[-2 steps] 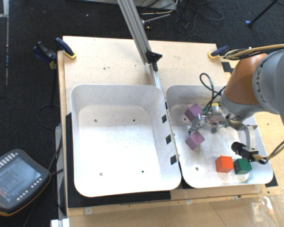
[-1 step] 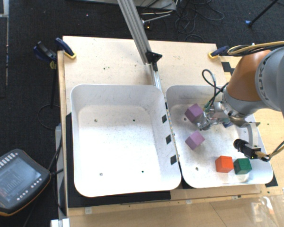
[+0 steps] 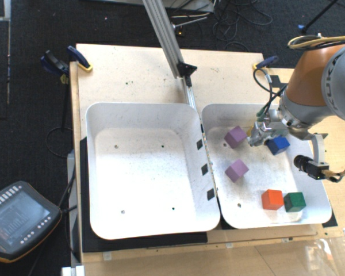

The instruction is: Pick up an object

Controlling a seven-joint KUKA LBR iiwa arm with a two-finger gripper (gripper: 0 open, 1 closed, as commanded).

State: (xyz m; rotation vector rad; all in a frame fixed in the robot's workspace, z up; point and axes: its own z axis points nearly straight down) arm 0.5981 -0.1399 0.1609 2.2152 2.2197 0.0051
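The right bin point(image 3: 250, 217) holds several small cubes. One purple cube point(image 3: 236, 137) lies near the bin's upper left, a second purple cube point(image 3: 237, 170) sits below it. An orange cube point(image 3: 272, 199) and a green cube point(image 3: 295, 201) stand side by side near the bin's front edge. A blue cube point(image 3: 278, 145) rests at the upper right, directly beneath the wrist. My gripper point(image 3: 259, 135) hangs low over the bin between the upper purple cube and the blue cube, close to both.
The left bin point(image 3: 141, 171) stands beside the right one. A slanted metal pole point(image 3: 164, 30) runs from the top down to the bins' shared rim. A teach pendant point(image 3: 17, 220) lies at the lower left. Clamps point(image 3: 66, 62) grip the bench's far corner.
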